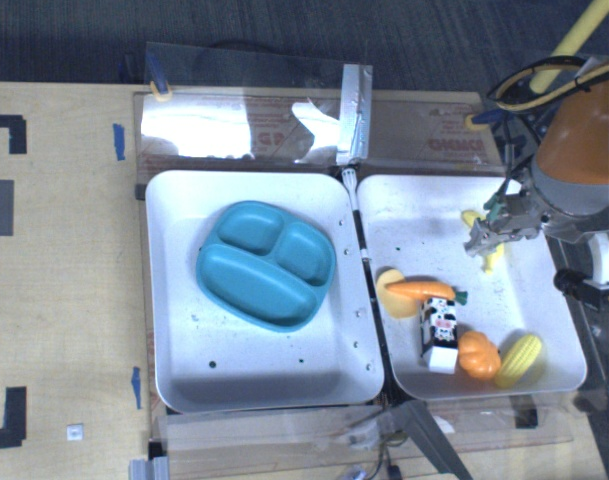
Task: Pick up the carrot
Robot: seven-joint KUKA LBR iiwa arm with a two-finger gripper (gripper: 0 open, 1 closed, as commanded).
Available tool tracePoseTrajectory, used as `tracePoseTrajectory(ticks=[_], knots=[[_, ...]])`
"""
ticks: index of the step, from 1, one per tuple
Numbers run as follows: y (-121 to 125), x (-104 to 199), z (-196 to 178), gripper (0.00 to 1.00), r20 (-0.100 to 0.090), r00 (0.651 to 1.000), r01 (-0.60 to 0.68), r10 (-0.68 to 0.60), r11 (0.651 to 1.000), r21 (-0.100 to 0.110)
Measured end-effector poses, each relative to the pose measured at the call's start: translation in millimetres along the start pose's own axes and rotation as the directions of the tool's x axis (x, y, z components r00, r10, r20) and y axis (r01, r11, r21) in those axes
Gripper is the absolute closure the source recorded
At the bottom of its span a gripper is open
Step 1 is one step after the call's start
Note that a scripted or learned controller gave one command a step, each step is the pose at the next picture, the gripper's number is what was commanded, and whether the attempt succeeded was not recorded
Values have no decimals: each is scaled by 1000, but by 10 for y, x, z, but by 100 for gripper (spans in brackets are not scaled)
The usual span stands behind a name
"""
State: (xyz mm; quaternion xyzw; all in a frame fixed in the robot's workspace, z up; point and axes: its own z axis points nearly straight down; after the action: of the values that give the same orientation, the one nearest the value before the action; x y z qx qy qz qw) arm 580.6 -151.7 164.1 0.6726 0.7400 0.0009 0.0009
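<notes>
The carrot (pixel 424 290), orange with a green stub at its right end, lies flat in the middle of the right bin (pixel 544 298). Its left end rests against a yellow rounded item (pixel 391 295). My gripper (pixel 487 236) hangs over the upper right part of that bin, up and to the right of the carrot and well apart from it. A small yellow piece (pixel 492 258) lies right under the gripper and is partly hidden by it.
A black-and-white cow-print carton (pixel 441 333), an orange round item (pixel 476 356) and a yellow corn cob (pixel 521 358) sit below the carrot near the bin's front wall. The left bin (pixel 174 268) holds a blue divided plate (pixel 267 263).
</notes>
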Motion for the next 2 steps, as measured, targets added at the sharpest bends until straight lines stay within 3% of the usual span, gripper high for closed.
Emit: tracePoseTrajectory(ticks=[1, 2], knots=[[-2, 0, 6, 0, 0, 1000, 0, 0, 1000, 1], [-555, 444, -161, 0, -3, 886, 463, -463, 886, 2]])
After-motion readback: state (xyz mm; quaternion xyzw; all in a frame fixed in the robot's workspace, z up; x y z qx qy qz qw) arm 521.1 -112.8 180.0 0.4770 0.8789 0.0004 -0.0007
